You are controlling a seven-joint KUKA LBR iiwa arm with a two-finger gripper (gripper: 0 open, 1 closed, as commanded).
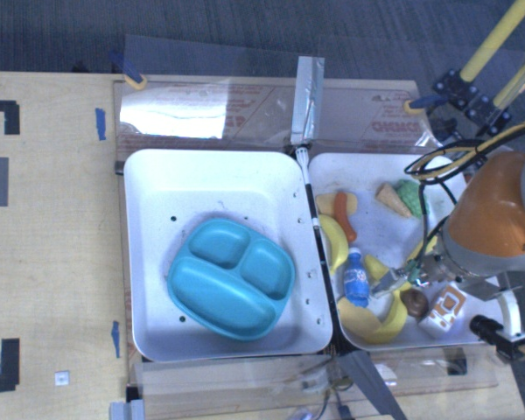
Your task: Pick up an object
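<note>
We count two white bins side by side on the worktop: the left bin in the centre of the frame and the right bin toward the right edge. In the left bin lies one blue divided plate, with three compartments, resting a little below the bin's middle. The right bin holds a small crowd of things: one blue bottle with a white cap near the bin's left wall, one red sausage-shaped piece above it, two yellow banana-like shapes, the upper banana along the left wall and the lower banana curled at the bin's bottom, one tan wedge with one green piece touching it in the upper part, one dark brown round object, and one small white box with an orange pattern just beside it. The arm, grey with its orange band, comes in from the right of the frame over the right bin. Its claw sits low between the bottle and the brown object, just above the lower banana; we cannot tell how far apart it stands, nor whether anything is caught in it.
</note>
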